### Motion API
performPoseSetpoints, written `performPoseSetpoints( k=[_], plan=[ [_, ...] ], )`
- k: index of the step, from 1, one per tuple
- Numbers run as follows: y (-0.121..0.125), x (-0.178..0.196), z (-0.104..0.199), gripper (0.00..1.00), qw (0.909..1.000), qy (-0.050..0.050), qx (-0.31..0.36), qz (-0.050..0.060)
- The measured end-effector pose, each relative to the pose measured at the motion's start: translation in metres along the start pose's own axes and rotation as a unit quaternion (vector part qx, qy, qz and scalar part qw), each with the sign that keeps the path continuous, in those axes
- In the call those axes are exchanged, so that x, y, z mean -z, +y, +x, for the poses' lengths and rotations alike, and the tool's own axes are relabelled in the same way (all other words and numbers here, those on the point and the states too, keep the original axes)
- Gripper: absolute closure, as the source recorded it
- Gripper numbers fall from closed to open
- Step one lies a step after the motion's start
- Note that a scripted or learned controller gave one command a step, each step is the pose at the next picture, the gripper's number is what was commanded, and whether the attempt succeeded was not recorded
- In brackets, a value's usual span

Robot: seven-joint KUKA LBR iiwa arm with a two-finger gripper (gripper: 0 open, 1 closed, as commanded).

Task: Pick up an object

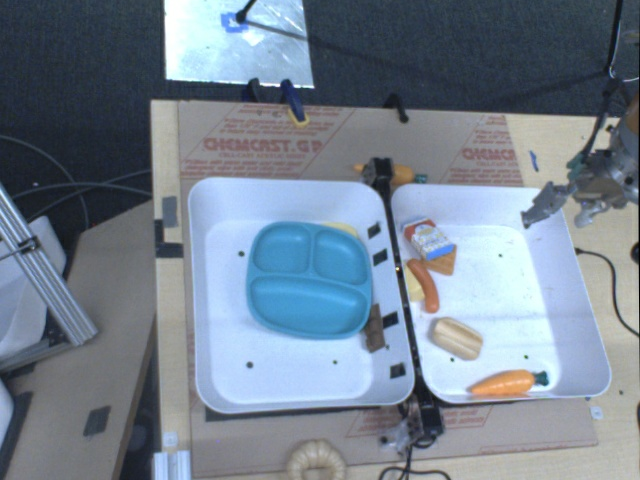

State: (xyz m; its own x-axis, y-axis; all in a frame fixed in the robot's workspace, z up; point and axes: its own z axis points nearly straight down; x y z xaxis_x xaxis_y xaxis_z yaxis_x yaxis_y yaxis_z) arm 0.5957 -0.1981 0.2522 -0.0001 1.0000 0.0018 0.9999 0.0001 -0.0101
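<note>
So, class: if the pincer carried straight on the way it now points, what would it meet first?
The pincer points left and downward over the right bin. It would probably meet that bin's bare floor first, short of the small carton; depth is unclear.

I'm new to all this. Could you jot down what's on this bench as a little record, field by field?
left bin: blue divided plate
right bin: small red and white carton, sausage, bread roll, toy carrot
gripper: over the right bin's upper right corner, holding nothing visible
below the bins: pale ring-shaped item on the bench edge
</note>
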Motion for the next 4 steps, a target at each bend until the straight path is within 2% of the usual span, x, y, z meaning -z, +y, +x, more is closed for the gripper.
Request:
performPoseSetpoints(
  k=[1,2,3,4],
  plan=[
    [0.002,0.008,0.001,0.0,1.0,-0.001,0.002,-0.006],
    [0.006,-0.036,0.007,0.0,1.0,-0.001,0.003,-0.005],
    [0.001,-0.083,0.0,0.0,1.0,-0.001,0.001,-0.005],
    [0.007,-0.143,-0.003,0.0,1.0,-0.001,0.001,-0.005]
  ],
)
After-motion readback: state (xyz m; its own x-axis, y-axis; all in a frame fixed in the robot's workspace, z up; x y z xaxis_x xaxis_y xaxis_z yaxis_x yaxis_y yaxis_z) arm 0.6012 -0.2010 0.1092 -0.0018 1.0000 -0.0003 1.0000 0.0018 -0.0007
